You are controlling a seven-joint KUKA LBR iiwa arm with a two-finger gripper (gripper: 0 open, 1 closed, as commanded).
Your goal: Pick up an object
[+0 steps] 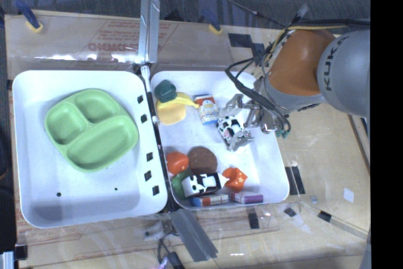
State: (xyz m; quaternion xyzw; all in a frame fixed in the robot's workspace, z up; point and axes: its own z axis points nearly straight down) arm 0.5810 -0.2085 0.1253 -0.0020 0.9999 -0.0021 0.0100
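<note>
Bench [327, 154] of pale wood runs under everything, with 2 shallow white bins sitting on it side by side. Reaching in from the right is the grey arm [343, 72] with its orange band [301, 63], black cables looping off the wrist toward the right bin [277, 164]. The left bin [38, 198] holds a green divided plate [92, 129] with 3 compartments, lying flat toward the upper half. In the right bin the clutter is thicker: a yellow cup-like piece [172, 111] near the upper left corner with a dark green round thing [165, 91] touching it just above, and a small can with a blue and orange label [207, 109] just beside it. Along the lower edge sit a brown round object [202, 159], an orange piece [177, 163] at its left, a black-and-white block [205, 184], a red-orange toy [235, 179], and 2 small flat packets [230, 199] against the bin wall. The gripper [242, 125] hangs low over the middle right of that bin, right at a small black-and-white cow-patterned toy [228, 128]. From where I stand the metal fingers blur into the toy and I cannot tell whether they are spread or closed on it.
</note>
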